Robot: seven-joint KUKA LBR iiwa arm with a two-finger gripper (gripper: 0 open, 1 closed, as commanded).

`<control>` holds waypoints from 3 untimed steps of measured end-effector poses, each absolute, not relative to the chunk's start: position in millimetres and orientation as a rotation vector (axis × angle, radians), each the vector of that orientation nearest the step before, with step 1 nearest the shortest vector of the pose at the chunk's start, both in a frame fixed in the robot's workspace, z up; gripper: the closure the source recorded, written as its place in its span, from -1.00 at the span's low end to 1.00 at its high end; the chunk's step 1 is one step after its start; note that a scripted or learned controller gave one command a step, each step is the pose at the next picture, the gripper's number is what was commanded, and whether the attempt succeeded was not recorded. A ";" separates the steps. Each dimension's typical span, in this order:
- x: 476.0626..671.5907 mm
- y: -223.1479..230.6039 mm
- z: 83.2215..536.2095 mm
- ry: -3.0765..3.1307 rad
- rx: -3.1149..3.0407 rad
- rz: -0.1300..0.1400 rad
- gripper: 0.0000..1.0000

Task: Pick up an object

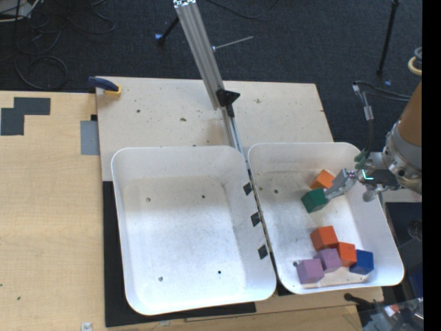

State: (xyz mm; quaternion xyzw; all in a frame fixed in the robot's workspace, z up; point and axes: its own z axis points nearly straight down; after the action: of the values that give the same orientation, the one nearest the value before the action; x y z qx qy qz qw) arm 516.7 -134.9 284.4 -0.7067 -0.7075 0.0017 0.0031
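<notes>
The right bin [375,216] holds several small blocks. An orange block [322,180] and a green block [314,201] lie close together in its upper middle. Lower down sit an orange-red block [324,238], a second orange block [346,253], a blue block [362,262] and two purple blocks [329,259] [310,270]. My gripper [337,186] reaches in low from the right edge of this bin. Its tip lies just right of the orange and green blocks, close to both. No block is visibly held.
The left bin [138,164] lies beside the right one, and black clips [255,218] sit along the shared rim. A slanted aluminium bar [203,54] rises behind the bins. The arm's body [406,150] stands at the right edge.
</notes>
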 end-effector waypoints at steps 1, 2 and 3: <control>517.0 -136.2 286.3 -2.217 -2.222 0.002 -1.00; 509.4 -137.4 224.9 -2.215 -2.217 0.008 -1.00; 517.2 -136.7 176.3 -2.215 -2.218 0.007 -1.00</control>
State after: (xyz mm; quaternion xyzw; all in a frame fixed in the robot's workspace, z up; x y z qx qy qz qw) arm 517.2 -136.7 176.3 -0.7076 -0.7066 0.0021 0.0037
